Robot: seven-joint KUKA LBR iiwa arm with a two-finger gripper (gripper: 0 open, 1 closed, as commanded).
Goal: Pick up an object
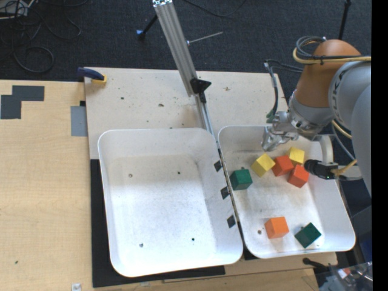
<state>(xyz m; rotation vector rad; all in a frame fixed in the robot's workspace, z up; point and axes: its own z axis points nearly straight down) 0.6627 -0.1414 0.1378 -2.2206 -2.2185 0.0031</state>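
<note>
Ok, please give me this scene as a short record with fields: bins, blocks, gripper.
bins: left bin and right bin, white, side by side
blocks: seven, all in the right bin
cluster: yellow block, red block, second yellow block, second red block
apart: green block, orange block, dark green block
gripper: above the right bin's far end, by the cluster; fingers unclear

Pale bench (pixel 145 99) bears two white bins: left bin (pixel 163 205), right bin (pixel 330 220).

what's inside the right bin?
Right bin holds seven blocks: two green, two yellow, three orange. Gripper hangs over its far edge, covering some floor there.
</note>
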